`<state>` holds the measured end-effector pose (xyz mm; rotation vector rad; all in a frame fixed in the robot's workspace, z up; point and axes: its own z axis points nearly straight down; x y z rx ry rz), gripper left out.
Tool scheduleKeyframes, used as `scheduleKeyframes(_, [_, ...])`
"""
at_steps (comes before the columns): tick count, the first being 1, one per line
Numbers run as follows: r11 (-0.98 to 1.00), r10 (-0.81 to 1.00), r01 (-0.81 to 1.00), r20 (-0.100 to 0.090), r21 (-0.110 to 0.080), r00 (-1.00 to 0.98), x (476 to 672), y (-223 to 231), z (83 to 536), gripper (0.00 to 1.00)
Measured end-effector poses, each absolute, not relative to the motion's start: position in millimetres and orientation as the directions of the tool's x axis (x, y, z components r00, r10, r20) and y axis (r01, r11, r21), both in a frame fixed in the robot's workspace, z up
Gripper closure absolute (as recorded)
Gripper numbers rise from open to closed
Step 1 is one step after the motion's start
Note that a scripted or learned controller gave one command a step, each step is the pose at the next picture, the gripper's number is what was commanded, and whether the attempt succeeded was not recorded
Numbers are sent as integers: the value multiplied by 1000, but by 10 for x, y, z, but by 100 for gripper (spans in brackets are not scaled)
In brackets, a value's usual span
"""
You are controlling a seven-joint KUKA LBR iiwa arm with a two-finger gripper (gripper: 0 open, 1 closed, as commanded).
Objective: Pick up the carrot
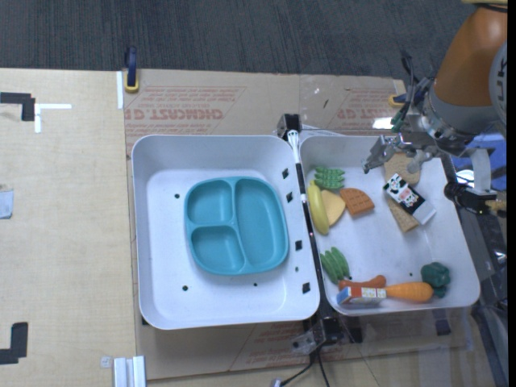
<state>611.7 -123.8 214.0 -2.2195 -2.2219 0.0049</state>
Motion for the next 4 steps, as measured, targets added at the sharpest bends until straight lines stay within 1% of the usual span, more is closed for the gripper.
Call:
scheduleKeyframes(1, [-77, 997, 997, -2, 2, 77, 5972, -978, 936, 0])
scheduleKeyframes(2, [-514, 858, 858, -2, -2, 514, 6189, -1125, 919, 0])
scheduleKeyframes(3, [-508, 861, 861, -4, -2, 508, 6195, -1128, 1018, 100])
scheduleKeyframes(4, [-508, 861, 861, -4, -2, 508, 6195, -1127, 1017, 0])
